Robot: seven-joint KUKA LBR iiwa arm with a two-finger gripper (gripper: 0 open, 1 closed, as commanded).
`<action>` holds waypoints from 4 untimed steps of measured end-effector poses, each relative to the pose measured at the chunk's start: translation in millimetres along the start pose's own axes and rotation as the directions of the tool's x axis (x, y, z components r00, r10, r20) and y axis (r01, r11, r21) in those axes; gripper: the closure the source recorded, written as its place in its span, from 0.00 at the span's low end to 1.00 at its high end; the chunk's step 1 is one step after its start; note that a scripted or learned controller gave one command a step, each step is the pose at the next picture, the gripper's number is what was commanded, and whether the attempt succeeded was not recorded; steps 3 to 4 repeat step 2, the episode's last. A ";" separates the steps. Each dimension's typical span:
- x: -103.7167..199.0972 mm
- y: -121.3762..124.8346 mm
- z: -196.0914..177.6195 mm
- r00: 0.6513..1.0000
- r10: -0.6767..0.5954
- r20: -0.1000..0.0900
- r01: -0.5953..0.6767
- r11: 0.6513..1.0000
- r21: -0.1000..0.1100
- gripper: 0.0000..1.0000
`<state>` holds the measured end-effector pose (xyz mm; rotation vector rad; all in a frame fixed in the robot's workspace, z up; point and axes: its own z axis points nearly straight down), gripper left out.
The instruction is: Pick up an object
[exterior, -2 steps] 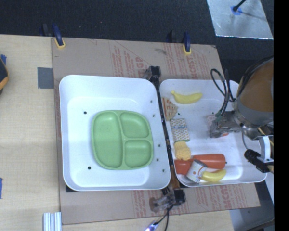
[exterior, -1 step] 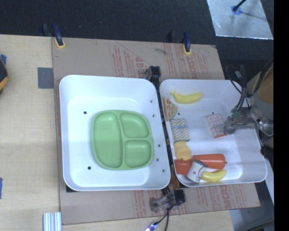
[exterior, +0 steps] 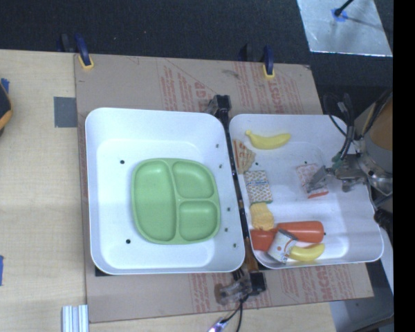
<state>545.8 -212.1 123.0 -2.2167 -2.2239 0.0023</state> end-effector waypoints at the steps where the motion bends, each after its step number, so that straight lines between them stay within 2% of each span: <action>1: 25.1 34.7 31.3 1.000 -0.002 0.000 0.002 1.000 0.000 0.00; 2: 24.1 34.9 20.7 1.000 -0.005 0.001 0.005 1.000 0.000 1.00; 4: 24.1 34.9 20.7 1.000 -0.005 0.001 0.005 1.000 0.000 1.00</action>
